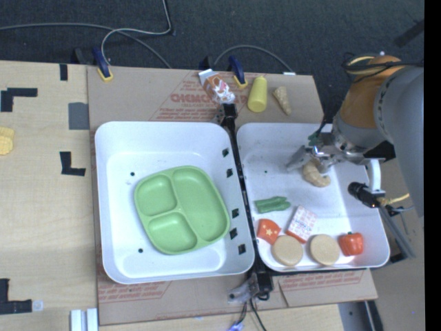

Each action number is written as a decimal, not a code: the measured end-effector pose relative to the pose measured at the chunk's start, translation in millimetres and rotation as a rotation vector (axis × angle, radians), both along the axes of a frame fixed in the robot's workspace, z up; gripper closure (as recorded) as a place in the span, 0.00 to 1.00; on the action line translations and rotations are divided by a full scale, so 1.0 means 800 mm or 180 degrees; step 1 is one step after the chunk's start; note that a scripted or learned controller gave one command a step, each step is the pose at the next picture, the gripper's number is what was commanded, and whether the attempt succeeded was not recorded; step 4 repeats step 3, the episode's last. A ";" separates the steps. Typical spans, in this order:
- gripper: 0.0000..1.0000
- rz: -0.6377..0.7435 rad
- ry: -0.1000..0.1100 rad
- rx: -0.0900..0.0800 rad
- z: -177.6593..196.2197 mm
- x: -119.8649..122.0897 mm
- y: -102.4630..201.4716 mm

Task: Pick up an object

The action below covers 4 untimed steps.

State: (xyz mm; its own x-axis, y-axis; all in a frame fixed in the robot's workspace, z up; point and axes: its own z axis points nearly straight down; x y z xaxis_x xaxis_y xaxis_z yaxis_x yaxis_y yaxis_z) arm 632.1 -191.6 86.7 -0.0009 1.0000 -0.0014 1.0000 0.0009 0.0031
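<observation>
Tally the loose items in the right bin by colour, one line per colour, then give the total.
Red: 2
Green: 1
Tan or beige: 3
Pink-and-white: 1
Total: 7

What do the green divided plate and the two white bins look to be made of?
Green divided plate: likely moulded plastic, matte to satin, judging by its even colour and soft rounded dividers. Left bin and right bin: probably thin formed plastic, smooth and slightly glossy, with rounded corners and raised rims; the picture cannot rule out coated metal.
</observation>
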 end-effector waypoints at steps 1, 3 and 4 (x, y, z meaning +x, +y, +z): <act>1.00 0.0001 -0.0007 -0.0009 0.013 0.001 -0.001; 1.00 0.0007 0.0005 0.0006 0.123 -0.001 0.166; 1.00 0.0007 0.0005 0.0006 0.123 -0.001 0.166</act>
